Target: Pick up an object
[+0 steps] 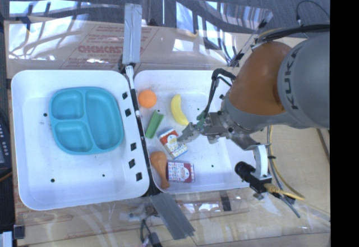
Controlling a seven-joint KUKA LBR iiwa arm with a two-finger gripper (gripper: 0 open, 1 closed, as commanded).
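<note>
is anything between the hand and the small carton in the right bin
Nothing visible does. The hand is right beside the small carton, at its upper right edge. The banana lies just above, the green stick to the left and the red packet below, all off to the sides.
</note>
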